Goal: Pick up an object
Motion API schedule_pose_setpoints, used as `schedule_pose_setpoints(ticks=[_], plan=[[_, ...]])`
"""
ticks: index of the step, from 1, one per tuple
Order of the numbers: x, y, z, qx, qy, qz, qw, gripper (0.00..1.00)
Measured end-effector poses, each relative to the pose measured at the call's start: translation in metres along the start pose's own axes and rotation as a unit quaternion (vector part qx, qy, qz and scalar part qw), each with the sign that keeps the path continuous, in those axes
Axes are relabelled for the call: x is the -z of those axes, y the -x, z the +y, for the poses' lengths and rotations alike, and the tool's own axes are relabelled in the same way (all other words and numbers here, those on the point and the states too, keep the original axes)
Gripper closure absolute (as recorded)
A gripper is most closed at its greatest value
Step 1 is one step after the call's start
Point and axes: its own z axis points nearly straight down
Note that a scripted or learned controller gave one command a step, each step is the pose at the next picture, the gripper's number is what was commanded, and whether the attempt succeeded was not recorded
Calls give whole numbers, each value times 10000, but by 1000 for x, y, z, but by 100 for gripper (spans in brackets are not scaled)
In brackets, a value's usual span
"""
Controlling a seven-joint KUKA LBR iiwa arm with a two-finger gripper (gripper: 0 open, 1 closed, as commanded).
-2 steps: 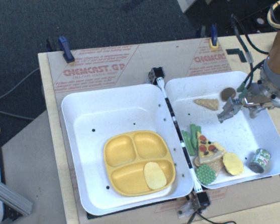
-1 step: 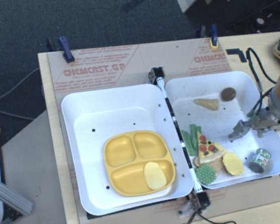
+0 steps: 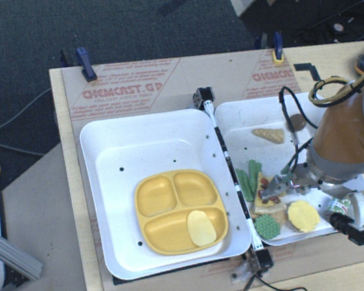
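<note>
My gripper [image 3: 273, 191] reaches in from the right and hangs low over the right bin [image 3: 231, 119], right above a cluster of toy food. Under and around it lie a pizza slice [image 3: 264, 190], green beans [image 3: 248, 178], a round green piece [image 3: 268, 227] and a yellow round piece [image 3: 303, 215]. A tan bread slice [image 3: 268, 135] rests farther back in that bin. The arm's orange band [image 3: 344, 128] covers the bin's right part. Nothing is clearly seen between the fingers.
The left bin [image 3: 103, 144] holds a yellow divided plate [image 3: 155, 197] with a pale yellow oval piece [image 3: 201, 228] in its front compartment. A black divider rail [image 3: 227, 162] runs between the bins. Blue clamps [image 3: 84, 63] hold the board at the back.
</note>
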Motion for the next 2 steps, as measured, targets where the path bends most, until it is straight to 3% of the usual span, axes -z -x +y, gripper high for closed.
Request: schedule_pose_setpoints(ticks=[1, 2], plan=[[-10, 90, 31, -22, 2, -19, 10000, 0], [-12, 44, 121, 33, 8, -8, 10000, 0]])
